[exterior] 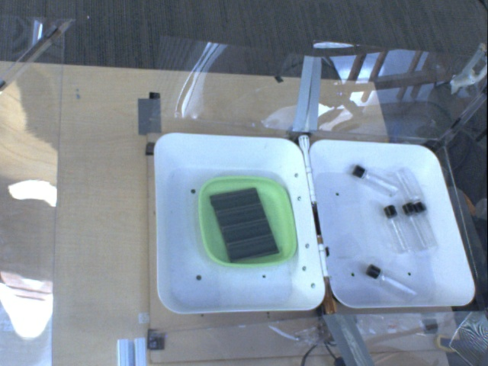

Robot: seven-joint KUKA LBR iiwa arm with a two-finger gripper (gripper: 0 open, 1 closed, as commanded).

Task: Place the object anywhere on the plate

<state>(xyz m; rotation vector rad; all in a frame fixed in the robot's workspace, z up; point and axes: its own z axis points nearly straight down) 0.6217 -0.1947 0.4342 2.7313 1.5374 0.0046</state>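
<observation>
I see the dark ridged block point(243, 225) lying flat on the green plate point(207, 231), in the left bin point(174, 204). Four little clear tubes point(375, 180) with black caps lie in the right bin point(343, 288). I cannot tell how the gripper is set.

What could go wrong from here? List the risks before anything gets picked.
1. The clear vials with black caps lie close together in the right bin, so a grasp may catch two or knock one away.
2. The dark ridged block covers most of the green plate, leaving little bare space.
</observation>
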